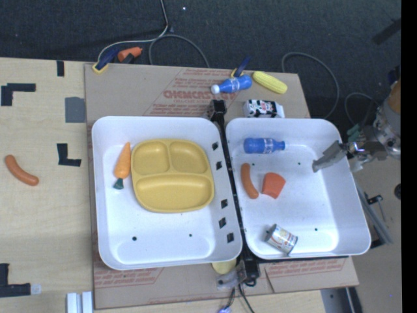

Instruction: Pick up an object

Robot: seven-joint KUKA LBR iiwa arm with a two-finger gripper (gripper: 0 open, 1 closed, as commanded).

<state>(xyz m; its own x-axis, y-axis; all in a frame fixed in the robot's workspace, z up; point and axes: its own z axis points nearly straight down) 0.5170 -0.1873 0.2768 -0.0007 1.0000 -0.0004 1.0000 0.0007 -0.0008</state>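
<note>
gripper [326,160]: at the right edge of the right bin, mid-right of the frame; a grey finger slants down-left over the bin's rim, nothing between the fingers, but how far they are apart cannot be told (too small and blurred)
right bin [345,194]: white, shallow, right half of the frame
blue bottle [263,146]: lying on its side in the upper part of the right bin
sausage [249,180]: orange-brown, at the left side of the right bin, just beside the red-orange piece
red-orange piece [273,185]: near the middle of the right bin
can [281,238]: silver, on its side in the lower part of the right bin
left bin [107,194]: white, centre-left of the frame
yellow tray [172,175]: 3 compartments, in the left bin
carrot [122,161]: orange, touching the tray's left edge
outside the bins: a second sausage [21,170] at far left, a corn cob [270,81] and a second blue bottle [232,85] at upper centre
</note>
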